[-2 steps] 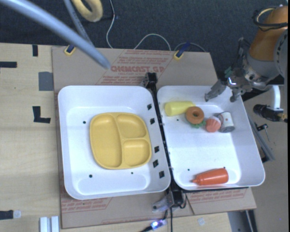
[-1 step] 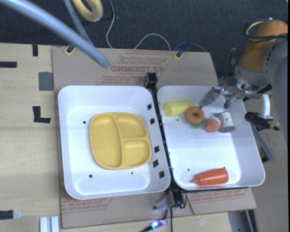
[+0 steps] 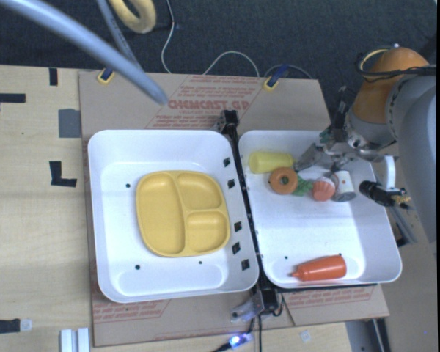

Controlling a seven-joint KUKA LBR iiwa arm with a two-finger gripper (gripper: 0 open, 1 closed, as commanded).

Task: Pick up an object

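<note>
Gripper [image 3: 324,160] low over crowded veg cluster [image 3: 302,183] in right bin [image 3: 315,229]; open/shut can't tell; risk: knocks neighbours, misgrips

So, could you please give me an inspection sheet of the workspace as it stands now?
Surface: two white bins, left bin and right bin, side by side on a cardboard sheet.
Job's things: in the right bin, a yellow block, an orange round toy, a small red piece, an orange carrot.
Clutter: a yellow divided tray in the left bin.
Grippers: gripper low over the right bin's far side; jaws' state unclear.
Cables: a thin white cable behind the bins.
Surroundings: wooden bench, dark floor.
</note>
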